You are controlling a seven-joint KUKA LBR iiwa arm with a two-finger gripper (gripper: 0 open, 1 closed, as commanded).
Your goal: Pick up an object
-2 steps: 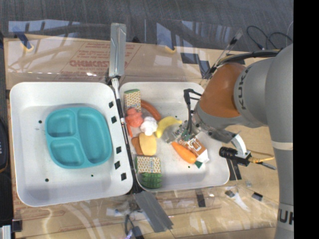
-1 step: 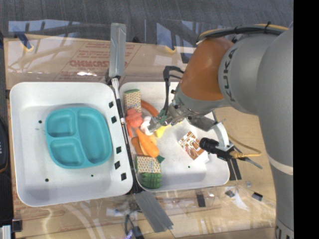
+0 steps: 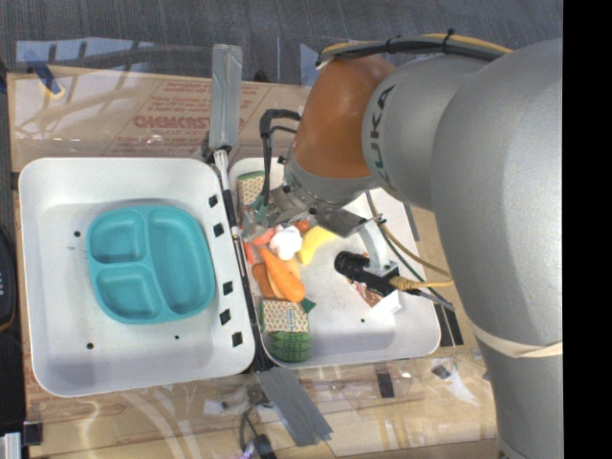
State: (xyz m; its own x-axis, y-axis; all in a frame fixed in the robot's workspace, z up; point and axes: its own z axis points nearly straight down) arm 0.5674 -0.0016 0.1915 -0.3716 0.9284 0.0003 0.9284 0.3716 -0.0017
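The arm reaches down into the right bin (image 3: 418, 331) from the right. Its gripper (image 3: 271, 220) sits low at the bin's left side, right over a heap of small things. In that heap I see an orange carrot-like piece (image 3: 282, 275), a white round piece (image 3: 285, 244) and a yellow piece (image 3: 316, 245). A green and tan woven block (image 3: 287, 329) lies near the bin's front left corner. The wrist hides the fingertips and what lies under them.
The left bin (image 3: 48, 208) holds a teal divided tray (image 3: 150, 261). A row of black clips (image 3: 229, 275) runs along the wall between the bins. Cardboard (image 3: 115, 113) lies behind the bins. The arm's bulk covers the right bin's back and right parts.
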